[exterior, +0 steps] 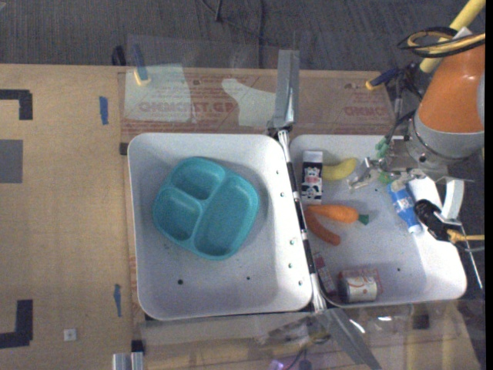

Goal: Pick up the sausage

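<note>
The sausage (323, 230) is a short reddish-brown piece lying at a slant on the floor of the right bin (400, 272), near its left wall. It sits just below an orange carrot (336, 213) with a green end. My gripper (369, 173) hangs over the upper part of the right bin, up and to the right of the sausage and well apart from it. It is close beside the right end of a yellow banana (340, 168). Nothing is seen in its grasp.
A small milk carton (312, 176) stands at the right bin's top left. A can (358, 286) lies near its front edge, and a blue-and-white tube (404, 204) near its right wall. The left bin (154, 284) holds a teal divided plate (206, 206).
</note>
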{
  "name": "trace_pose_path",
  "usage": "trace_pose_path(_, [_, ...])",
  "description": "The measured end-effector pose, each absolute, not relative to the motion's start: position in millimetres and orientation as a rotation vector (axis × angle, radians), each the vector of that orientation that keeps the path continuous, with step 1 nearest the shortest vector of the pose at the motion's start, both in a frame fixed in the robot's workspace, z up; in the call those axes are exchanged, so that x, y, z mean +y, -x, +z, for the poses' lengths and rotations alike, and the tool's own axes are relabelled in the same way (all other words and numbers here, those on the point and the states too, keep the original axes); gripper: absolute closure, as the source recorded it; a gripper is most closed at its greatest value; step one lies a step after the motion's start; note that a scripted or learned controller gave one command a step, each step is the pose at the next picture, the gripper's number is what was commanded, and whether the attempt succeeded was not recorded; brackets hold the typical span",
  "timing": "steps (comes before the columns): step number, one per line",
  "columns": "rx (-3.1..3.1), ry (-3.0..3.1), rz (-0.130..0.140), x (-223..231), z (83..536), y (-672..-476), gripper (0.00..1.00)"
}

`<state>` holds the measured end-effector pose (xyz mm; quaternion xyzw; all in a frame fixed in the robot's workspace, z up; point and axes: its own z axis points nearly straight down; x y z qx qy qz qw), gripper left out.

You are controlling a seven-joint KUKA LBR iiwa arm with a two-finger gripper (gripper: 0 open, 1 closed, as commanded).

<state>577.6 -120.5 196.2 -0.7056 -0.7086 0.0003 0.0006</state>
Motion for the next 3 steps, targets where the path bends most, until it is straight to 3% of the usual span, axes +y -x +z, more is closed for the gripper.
trace_pose_path(1, [-2.051, 2.388, -0.01, -93, 88, -521.2, 0.0])
trace_pose_path(2, [-2.013, 2.421, -0.011, -94, 89, -482.2, 0.0])
trace_pose_path(3, [-1.85, 2.547, -0.006, -126, 88, -566.9, 0.0])
